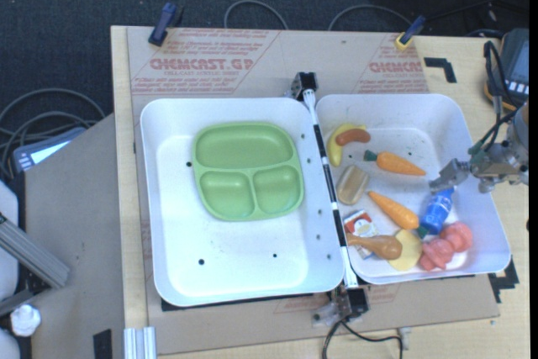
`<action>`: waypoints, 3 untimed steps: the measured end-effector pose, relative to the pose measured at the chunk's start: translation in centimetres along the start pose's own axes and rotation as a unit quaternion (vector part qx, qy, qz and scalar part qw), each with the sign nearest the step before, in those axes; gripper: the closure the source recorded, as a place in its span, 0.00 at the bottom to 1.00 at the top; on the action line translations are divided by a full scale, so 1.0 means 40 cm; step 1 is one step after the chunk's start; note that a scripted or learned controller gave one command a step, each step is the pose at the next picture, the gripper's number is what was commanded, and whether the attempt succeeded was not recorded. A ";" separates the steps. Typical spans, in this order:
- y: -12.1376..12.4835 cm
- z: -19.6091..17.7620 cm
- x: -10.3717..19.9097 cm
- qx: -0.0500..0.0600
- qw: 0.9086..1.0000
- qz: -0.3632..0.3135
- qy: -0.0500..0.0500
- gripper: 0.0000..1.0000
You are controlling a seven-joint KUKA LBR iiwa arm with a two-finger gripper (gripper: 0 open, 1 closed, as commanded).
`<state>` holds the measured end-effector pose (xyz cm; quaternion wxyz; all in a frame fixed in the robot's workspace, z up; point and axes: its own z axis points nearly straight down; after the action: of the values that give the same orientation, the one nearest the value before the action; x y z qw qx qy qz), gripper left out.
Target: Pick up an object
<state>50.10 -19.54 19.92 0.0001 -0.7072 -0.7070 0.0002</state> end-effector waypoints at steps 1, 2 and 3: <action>0.019 0.253 0.032 -0.001 1.000 0.000 -0.001 0.00; 0.020 0.229 0.032 -0.002 1.000 0.001 -0.001 1.00; 0.063 0.279 0.226 -0.006 1.000 0.000 -0.002 1.00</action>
<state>52.63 -10.49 8.76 -0.0054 -0.7070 -0.7072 -0.0031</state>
